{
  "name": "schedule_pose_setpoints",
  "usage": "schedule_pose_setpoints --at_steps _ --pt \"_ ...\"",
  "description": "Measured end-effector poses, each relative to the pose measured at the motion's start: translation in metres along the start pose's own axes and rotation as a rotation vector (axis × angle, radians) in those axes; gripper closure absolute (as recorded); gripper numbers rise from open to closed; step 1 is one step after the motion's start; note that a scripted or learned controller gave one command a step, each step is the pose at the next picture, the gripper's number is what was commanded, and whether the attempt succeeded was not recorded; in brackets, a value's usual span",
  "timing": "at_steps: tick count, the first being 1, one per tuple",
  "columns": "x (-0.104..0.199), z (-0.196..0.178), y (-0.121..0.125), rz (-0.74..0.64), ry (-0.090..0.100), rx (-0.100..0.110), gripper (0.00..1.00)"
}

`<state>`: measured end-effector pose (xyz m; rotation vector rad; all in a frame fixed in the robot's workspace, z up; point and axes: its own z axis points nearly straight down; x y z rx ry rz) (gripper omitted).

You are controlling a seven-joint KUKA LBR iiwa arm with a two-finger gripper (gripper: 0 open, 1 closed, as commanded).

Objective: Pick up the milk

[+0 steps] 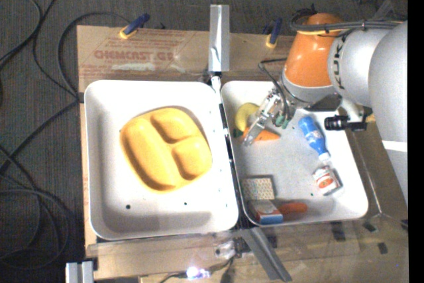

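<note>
The milk [327,179], a small white carton with a red label, lay tilted near the right bin's [358,205] right wall, well apart from the gripper [267,117]. The gripper hung over a yellow fruit [245,114] and an orange piece [267,136], partly hiding both; I could not tell its grip. A blue bottle [311,133] lay between.

Robotics lab: clamped bins [99,162], cables [40,63]

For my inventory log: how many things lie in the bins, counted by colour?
Yellow: 2, tray, round fruit
Orange: 2, wedge, stick
Blue: 1, bottle
White-red: 1, small bottle
Tan: 1, block
Red-blue: 1, box
Total: 8
</note>
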<state>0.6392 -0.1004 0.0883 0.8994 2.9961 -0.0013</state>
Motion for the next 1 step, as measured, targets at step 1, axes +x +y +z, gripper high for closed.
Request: schedule_pose_setpoints --at_steps 1 --pt "0.0214 -0.0005 -0.0747 -0.035 0.003 -0.001 0.0"
